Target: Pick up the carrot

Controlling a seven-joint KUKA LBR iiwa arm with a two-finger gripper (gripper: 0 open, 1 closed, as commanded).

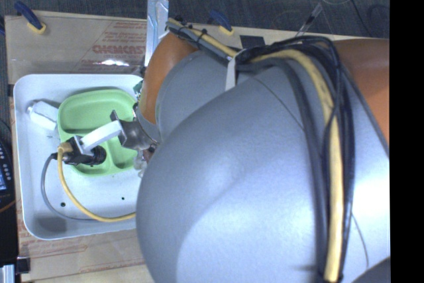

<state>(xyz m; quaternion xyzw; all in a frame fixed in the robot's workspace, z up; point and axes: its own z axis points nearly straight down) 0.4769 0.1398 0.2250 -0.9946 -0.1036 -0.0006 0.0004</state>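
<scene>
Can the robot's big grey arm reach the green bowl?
Probably yes. The arm stretches over the white bin, and its end sits right at the green bowl. Nothing seems to stand between them, though the arm hides much of that spot.

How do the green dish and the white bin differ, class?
The green dish is pale green, whereas the white bin is plain white. The green dish is much smaller and sits inside the white bin, which surrounds it. Both are shallow, open-topped and round-cornered.
</scene>
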